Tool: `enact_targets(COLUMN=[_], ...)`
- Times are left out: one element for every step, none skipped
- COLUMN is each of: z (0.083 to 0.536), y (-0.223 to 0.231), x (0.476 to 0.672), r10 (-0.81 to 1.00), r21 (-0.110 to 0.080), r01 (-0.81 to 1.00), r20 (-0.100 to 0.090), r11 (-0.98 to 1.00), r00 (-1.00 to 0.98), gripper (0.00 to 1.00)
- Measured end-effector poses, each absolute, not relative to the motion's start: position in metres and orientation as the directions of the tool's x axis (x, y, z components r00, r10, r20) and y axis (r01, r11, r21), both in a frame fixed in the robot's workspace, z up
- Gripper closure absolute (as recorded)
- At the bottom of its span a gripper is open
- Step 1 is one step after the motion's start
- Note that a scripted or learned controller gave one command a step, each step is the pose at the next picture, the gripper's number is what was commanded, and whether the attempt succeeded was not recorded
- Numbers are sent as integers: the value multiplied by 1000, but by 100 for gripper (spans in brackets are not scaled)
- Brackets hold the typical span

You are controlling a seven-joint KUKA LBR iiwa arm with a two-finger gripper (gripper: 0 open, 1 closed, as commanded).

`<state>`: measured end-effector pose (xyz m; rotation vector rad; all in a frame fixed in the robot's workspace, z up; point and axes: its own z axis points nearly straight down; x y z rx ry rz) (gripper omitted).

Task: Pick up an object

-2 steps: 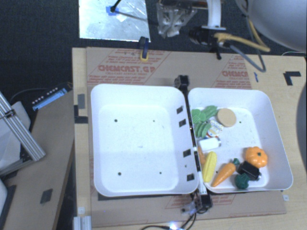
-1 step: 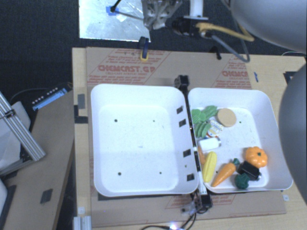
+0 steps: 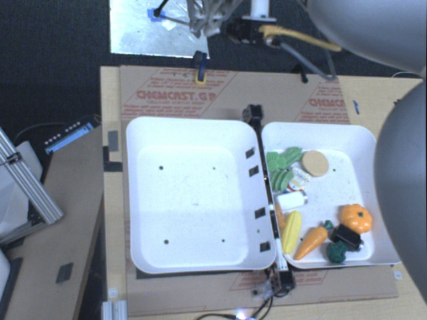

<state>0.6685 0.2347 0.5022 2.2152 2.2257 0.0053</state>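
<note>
Nothing is picked yet: toy food, including the carrot point(image 3: 311, 242), lies in the right bin point(image 3: 363, 141); gripper point(image 3: 203, 19) parked beyond the tabletop's far edge, grip unreadable.

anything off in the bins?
Nothing spilled or damaged. The toy food, including the carrot, pumpkin and corn, sits crowded in the right bin, mostly against the divider.

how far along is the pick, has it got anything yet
Nothing looks done: the toy food, such as the carrot, corn, orange pumpkin and round cookie, all lies in the right bin. In hand: the gripper hangs beyond the bins' far side, above the bench, with nothing visible between its fingers. Left: move over the right bin, descend, grasp one item and lift it.
</note>
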Motion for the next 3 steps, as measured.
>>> enact_targets(z=[534, 535, 535], y=[234, 235, 234], x=[668, 572, 641], r10=[1000, 1000, 1000], r21=[4, -1, 6], r01=[1000, 1000, 1000], r20=[2, 2, 1], r11=[5, 9, 0], r00=[-5, -9, 0], gripper=[100, 100, 100])
